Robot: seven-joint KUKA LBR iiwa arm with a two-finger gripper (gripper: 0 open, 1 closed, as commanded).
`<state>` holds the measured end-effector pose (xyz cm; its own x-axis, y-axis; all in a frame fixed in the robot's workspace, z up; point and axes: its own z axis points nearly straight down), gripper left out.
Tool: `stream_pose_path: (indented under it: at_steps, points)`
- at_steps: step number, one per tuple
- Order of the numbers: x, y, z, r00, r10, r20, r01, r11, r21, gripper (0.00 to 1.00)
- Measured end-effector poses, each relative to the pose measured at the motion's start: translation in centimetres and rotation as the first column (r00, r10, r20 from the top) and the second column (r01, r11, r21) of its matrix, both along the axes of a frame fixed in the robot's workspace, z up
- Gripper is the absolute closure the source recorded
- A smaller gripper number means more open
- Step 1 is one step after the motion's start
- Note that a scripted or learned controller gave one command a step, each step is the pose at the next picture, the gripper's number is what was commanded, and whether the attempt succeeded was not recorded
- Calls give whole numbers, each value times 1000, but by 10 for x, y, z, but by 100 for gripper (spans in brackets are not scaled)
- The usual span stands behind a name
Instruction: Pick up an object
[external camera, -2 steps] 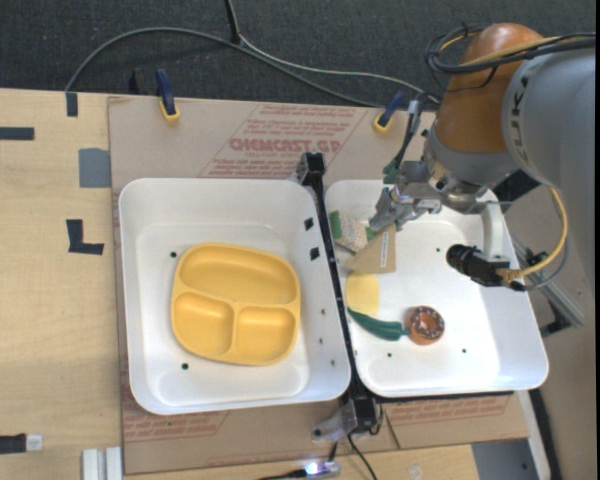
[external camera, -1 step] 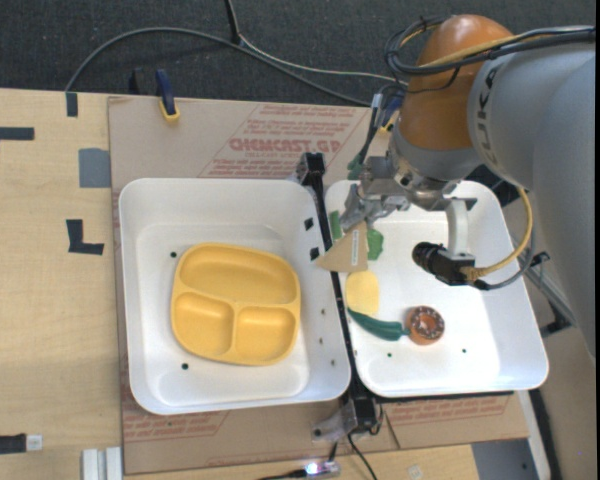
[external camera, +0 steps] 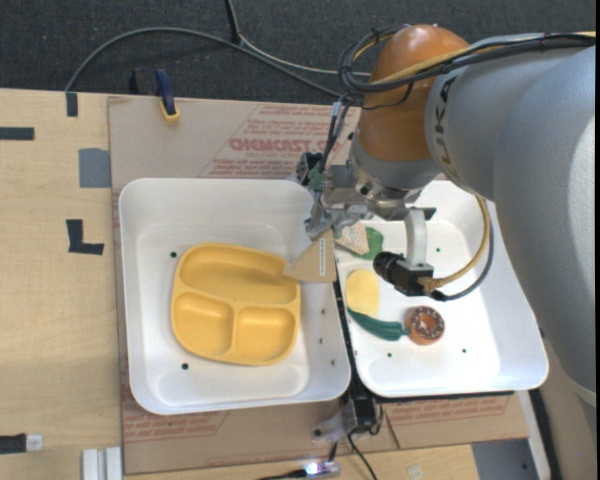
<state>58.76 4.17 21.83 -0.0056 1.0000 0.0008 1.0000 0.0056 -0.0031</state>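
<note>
The arm (external camera: 500, 118) is reaching in over the divide between the two bins, and the gripper (external camera: 325, 236) is hanging just above the inner rim of the left bin (external camera: 140, 268). A flat tan wedge (external camera: 312, 264) is sitting right at the fingertips, its broad end lying over the corner of the yellow divided tray (external camera: 235, 303). It looks pinched, but whether the fingers are truly clamping it or merely touching it I cannot tell from this slant, nor how wide they are standing.

In the right bin (external camera: 500, 368), a yellow oval piece (external camera: 362, 290), a green strip (external camera: 375, 324) and a small brown doughnut (external camera: 426, 324) are lying near the wrist, untouched.

My reading: the grasp is possibly made, but a clean lift is not yet proven.
</note>
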Motion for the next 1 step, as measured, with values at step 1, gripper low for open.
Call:
stream_pose_path:
  at_steps: [1]
  points:
    - [-3,56,13,1000,2,2,-2,1000,1,100]
